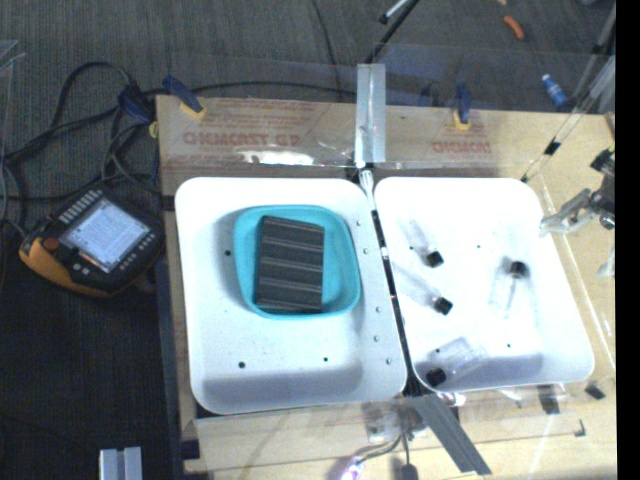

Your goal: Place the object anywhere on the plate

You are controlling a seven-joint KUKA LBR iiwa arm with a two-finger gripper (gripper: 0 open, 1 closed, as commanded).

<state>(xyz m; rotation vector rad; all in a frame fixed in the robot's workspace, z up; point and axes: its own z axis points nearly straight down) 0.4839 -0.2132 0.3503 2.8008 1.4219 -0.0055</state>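
Note:
A teal plate point(344, 268) lies in the left white bin point(210, 358), towards its back. A dark grey ridged block point(290, 263) rests flat on the middle of the plate, its long side running front to back. Nothing touches or covers the block.
The right white bin point(565, 353) holds several small clear pieces with black caps point(442, 305), scattered from its left side to its middle. A metal divider point(370, 118) stands behind the gap between the bins. A pale metal part point(572, 214) juts in over the right bin's far right rim.

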